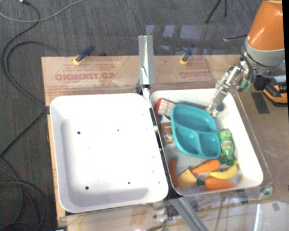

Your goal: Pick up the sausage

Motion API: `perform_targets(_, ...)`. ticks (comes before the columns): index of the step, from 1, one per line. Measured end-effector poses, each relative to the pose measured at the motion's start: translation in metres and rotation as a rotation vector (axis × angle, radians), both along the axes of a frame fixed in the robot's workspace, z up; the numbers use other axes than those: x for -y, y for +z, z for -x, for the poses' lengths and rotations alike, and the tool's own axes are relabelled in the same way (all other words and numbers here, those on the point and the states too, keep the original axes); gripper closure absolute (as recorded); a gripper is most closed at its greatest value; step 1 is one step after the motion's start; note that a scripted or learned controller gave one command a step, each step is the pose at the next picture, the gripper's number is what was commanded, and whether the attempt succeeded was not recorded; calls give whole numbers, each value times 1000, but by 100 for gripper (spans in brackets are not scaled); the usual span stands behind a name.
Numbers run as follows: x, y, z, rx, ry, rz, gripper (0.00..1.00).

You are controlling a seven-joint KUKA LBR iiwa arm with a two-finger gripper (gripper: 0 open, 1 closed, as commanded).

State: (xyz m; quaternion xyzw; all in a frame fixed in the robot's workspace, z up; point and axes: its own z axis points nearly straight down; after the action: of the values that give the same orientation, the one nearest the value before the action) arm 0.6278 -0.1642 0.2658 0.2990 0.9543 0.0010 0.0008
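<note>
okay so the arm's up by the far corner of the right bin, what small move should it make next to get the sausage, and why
Probably a shift toward the bin's near-left corner. The gripper hangs by the far edge of the right bin, just past the teal tray, while what looks like the sausage, a reddish-brown piece, lies beside the left wall, next to the yellow wedge.

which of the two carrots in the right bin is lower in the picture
The carrot along the bin's bottom edge, just below the banana. The other carrot lies above the banana, beside the teal tray.
</note>
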Motion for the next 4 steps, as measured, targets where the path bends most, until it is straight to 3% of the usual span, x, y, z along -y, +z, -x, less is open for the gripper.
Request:
perform_targets(1, 41, 49, -35, 2, 70, 4, 0)
perform_targets(2, 59, -90, -3, -1, 121, 3, 0)
perform_targets(3, 58, -4, -27, 3, 294, 4, 0)
perform_targets(4, 44, -33, 11, -1, -24, 0, 0)
